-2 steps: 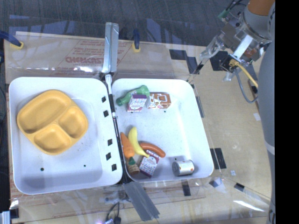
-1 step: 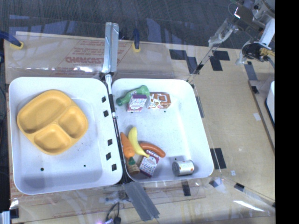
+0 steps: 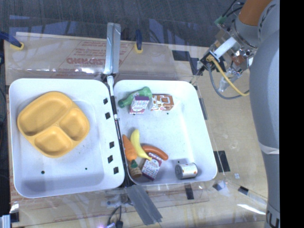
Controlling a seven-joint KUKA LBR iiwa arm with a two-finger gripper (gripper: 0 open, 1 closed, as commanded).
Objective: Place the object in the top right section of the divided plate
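Overhead, the grey arm runs up the frame's three-o'clock edge, its orange band at one o'clock, and bends toward the bench. Its gripper hangs outside the right bin, just off the bin's one-o'clock corner, among yellow cables; whether it is clenched or released cannot be told. The yellow divided plate lies in the left bin, toward nine o'clock. In the right bin, a green toy and two small cartons sit at twelve o'clock; a banana, a carrot, a sausage and a silver can cluster near six.
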